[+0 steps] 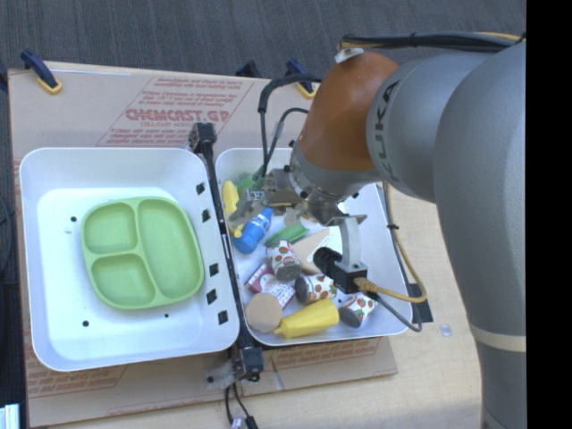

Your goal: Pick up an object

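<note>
The right bin (391, 315) holds a heap of small toys. Among them are a blue bottle (255, 230), a yellow piece (231, 197) by the divider, a long yellow piece (308, 318), a tan round disc (264, 311) and several white pieces with red spots (284, 257). My gripper (275, 192) hangs low over the upper left part of this bin, just above the blue bottle and beside the yellow piece. The grey arm and its orange band (349, 114) hide the bin's back right part. I see nothing lifted out of the heap.
The left bin (45, 195) holds a green divided plate (141, 251). A black clip strip (217, 231) runs along the wall between the bins. A yellow cable (393, 291) loops over the right bin's front right. Cardboard (179, 105) lies under both bins.
</note>
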Controlling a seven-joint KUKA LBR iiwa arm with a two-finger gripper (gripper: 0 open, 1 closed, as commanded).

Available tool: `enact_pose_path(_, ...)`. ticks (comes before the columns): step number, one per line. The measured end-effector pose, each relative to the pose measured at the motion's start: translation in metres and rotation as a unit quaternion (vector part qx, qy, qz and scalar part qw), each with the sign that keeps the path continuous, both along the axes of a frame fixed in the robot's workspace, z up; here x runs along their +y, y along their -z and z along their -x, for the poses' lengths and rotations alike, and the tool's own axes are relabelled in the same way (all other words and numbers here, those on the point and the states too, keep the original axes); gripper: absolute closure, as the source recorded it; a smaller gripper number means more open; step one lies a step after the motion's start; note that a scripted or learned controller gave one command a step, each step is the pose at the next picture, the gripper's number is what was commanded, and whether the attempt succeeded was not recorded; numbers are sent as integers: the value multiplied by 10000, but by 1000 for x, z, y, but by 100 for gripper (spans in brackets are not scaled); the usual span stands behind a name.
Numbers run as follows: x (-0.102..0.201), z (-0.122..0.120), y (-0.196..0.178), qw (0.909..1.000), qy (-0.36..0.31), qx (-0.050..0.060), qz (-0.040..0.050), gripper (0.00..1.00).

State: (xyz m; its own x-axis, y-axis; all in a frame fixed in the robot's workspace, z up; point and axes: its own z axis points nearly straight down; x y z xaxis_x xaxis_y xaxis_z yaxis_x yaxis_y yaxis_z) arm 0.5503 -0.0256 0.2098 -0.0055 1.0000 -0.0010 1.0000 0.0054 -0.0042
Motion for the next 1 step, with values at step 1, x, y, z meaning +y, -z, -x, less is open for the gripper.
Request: enact_pose_path(1, 14, 75, 19, 10000, -3, 7, -4, 0)
